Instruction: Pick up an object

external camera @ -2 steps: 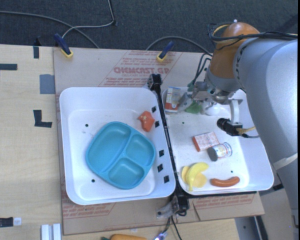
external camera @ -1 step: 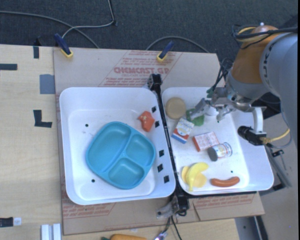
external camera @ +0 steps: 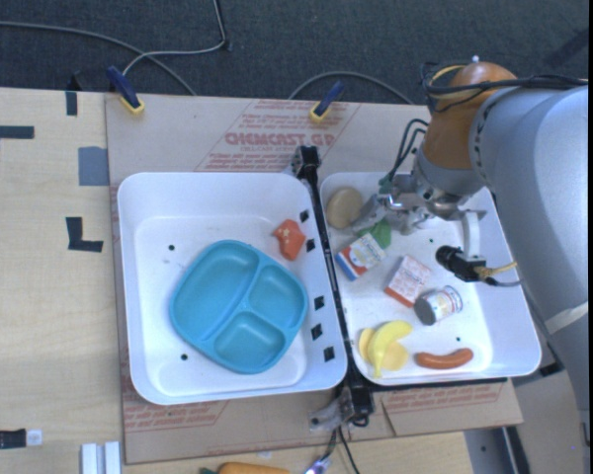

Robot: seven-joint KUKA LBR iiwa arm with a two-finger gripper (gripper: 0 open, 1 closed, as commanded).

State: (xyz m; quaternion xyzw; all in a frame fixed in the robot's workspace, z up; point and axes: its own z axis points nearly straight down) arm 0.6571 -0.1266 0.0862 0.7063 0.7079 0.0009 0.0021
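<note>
My gripper (external camera: 398,211) hangs low over the far part of the right bin (external camera: 499,309), under the orange wrist band. Just below it lies a small green object (external camera: 381,234), and a tan round object (external camera: 343,206) sits to its left. Nearer the front of the bin lie a red and white carton (external camera: 361,256), a red and white box (external camera: 407,279), a small can (external camera: 438,304), a yellow banana (external camera: 385,345) and a red sausage (external camera: 443,358). I see nothing lifted off the bin floor.
The left bin (external camera: 128,265) holds a blue divided plate (external camera: 239,305) and a small orange object (external camera: 291,237) by the shared wall. The arm's grey body covers the right bin's right side. Clamps (external camera: 325,104) hold the cardboard at the back.
</note>
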